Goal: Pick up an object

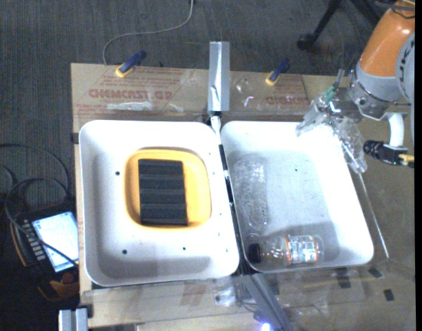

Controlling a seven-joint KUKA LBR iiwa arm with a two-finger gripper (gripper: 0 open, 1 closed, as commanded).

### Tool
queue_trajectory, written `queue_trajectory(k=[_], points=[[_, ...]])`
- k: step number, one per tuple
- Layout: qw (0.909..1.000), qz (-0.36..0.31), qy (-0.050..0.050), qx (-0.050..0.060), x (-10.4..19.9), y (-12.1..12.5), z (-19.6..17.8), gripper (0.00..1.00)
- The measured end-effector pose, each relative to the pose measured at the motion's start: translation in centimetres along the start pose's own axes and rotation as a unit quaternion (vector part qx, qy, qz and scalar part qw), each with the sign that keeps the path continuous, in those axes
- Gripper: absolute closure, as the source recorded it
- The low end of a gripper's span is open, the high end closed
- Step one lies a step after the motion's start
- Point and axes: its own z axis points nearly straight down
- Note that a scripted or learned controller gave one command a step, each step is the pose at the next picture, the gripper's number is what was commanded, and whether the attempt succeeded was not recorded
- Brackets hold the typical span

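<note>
The right bin's [349,205] middle lies open; bottles crowd its left wall [251,188] and near edge [290,248].

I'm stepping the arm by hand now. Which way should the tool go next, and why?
Probably down and left, toward the clear bottle with the orange label lying at the right bin's near edge. The tool sits over that bin's far right corner, well away from it. A second clear bottle lies closer, by the left wall, as an alternative.
</note>
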Motion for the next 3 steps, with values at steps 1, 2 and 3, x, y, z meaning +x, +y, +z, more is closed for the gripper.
queue_trajectory(k=[1,2,3], points=[[0.9954,0.096,0.000,0.001,-1.8,0.0,6.7,0.00],[0.9978,0.067,0.000,-0.001,0.0,-4.5,11.4,0.00],[0.9988,0.049,-0.001,-0.001,-0.2,-7.5,-0.2,0.00]])
